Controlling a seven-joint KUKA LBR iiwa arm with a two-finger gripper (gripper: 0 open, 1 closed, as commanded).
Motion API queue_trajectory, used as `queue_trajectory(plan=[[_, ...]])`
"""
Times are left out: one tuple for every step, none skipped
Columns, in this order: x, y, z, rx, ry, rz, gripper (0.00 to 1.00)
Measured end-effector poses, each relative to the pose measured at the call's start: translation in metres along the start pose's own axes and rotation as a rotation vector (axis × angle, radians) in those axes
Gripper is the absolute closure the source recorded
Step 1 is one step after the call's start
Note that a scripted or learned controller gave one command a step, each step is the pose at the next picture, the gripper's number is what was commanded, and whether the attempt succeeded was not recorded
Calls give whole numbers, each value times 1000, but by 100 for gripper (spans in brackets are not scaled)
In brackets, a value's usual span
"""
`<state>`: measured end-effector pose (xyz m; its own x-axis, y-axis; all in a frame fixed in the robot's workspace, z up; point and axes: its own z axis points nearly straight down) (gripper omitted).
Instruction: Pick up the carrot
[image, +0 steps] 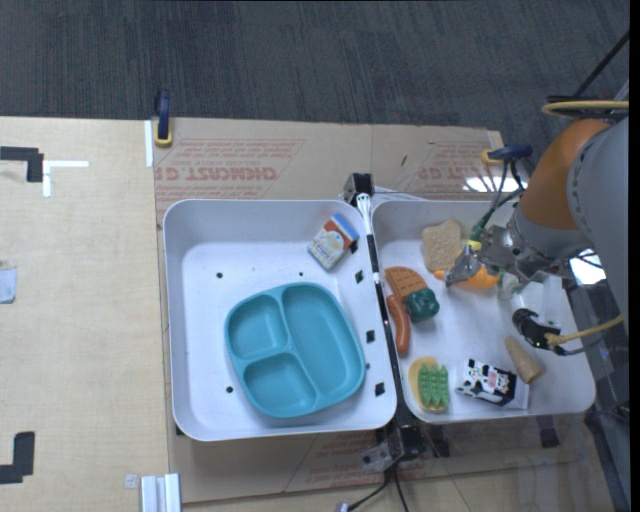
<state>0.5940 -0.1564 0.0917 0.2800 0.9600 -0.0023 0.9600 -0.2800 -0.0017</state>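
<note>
The carrot is a small orange piece in the right bin, near its far right side, just right of a tan bread slice. My gripper reaches in from the right and is directly over the carrot's left end, hiding part of it. The carrot shows as an orange patch right under the gripper's tip. Whether it rests on the bin floor or is lifted I cannot tell.
The right bin also holds a brown pastry, a green toy, a sausage, a yellow-green item, a black-and-white carton and a tan wedge. The left bin holds a teal divided plate and a small box.
</note>
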Motion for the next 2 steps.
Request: queue_trajectory(plan=[[-9, 54, 2, 22, 22, 253, 0], [-14, 51, -5, 34, 3, 242, 100]])
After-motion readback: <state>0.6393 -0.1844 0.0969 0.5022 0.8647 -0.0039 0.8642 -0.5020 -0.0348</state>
